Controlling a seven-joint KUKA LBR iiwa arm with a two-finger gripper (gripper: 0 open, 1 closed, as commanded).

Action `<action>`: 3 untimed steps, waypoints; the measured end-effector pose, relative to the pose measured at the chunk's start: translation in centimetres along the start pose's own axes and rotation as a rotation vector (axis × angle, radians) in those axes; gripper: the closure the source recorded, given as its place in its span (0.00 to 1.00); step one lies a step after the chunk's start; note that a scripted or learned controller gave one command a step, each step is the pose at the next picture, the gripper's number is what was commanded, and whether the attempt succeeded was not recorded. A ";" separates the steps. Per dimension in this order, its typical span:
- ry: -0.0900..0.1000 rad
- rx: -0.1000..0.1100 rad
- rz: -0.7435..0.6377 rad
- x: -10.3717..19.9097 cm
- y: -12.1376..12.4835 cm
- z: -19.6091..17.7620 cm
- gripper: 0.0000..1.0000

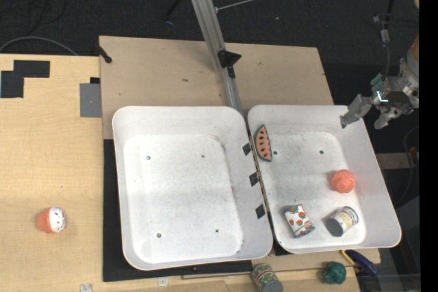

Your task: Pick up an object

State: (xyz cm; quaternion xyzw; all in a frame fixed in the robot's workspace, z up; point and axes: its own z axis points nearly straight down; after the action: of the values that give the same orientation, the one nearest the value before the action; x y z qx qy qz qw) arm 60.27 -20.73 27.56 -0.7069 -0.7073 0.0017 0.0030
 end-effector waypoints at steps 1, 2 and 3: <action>-0.002 -0.004 -0.003 0.0 0.1 -0.3 0.00; 0.000 0.000 -0.001 0.6 -0.4 4.3 0.00; 0.001 0.002 -0.001 0.9 -0.7 10.8 0.00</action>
State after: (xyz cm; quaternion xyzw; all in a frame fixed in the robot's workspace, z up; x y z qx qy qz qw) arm 59.47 -19.78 16.81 -0.7067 -0.7075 0.0021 0.0041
